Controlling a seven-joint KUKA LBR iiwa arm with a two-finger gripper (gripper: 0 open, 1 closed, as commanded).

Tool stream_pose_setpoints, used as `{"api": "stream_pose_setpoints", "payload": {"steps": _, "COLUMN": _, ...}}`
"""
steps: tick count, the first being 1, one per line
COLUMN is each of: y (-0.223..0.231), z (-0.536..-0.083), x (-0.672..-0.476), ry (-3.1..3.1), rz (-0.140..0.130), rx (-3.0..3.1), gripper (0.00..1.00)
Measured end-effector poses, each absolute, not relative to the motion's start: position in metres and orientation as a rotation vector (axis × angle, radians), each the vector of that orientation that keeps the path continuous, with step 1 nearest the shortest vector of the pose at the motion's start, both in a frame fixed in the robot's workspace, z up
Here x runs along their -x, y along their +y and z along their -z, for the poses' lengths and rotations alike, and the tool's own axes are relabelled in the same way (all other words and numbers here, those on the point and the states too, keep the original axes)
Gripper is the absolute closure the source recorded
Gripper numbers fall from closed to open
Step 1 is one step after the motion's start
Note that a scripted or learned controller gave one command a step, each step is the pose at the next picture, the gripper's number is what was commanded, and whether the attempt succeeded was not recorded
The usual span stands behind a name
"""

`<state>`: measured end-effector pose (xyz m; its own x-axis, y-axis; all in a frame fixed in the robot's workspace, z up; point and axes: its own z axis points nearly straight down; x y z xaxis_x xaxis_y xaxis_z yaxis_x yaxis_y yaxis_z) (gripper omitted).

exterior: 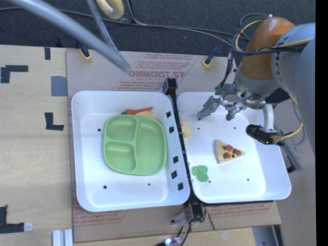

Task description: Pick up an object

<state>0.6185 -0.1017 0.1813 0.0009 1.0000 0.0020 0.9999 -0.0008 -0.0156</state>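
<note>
Two shallow white plastic bins sit side by side on a brown cardboard sheet (154,68) printed with red lettering, which lies on a pale wooden bench (31,152).

The left bin (84,188) holds a light green plastic tray with three compartments (135,144), lying flat near the bin's middle. Just beyond the tray's far edge an orange carrot-like piece (138,110) and a pale yellow piece (147,115) peek out, partly hidden behind the tray.

The right bin (271,186) holds a toy pizza slice (227,151), tan with red and dark toppings, lying flat near the middle of the bin. Near the bin's left wall lies a small green leafy toy (200,173), towards the near side, and a small pale yellow piece (186,131) lies against that same wall farther back.

The two-finger gripper (220,109) hangs over the far part of the right bin, its dark fingers spread wide apart with nothing between them. It is well apart from the pizza slice, which lies nearer and slightly to the right. The grey arm with its orange band (266,40) reaches in from the far right, with cables looping around the wrist.

A row of black clips (172,129) runs along the seam between the bins. Yellow clamps (85,54) hold the cardboard's far edge.
</note>
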Motion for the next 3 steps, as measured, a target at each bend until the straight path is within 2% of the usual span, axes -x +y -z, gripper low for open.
{"api": "stream_pose_setpoints", "payload": {"steps": 1, "y": -0.102, "z": -0.189, "x": -0.622, "ry": -2.222, "rz": -0.001, "rx": 2.218, "gripper": 0.0}}
{"api": "stream_pose_setpoints", "payload": {"steps": 3, "y": -0.106, "z": -0.084, "x": -0.62, "ry": -2.225, "rz": -0.005, "rx": 2.227, "gripper": 0.0}}
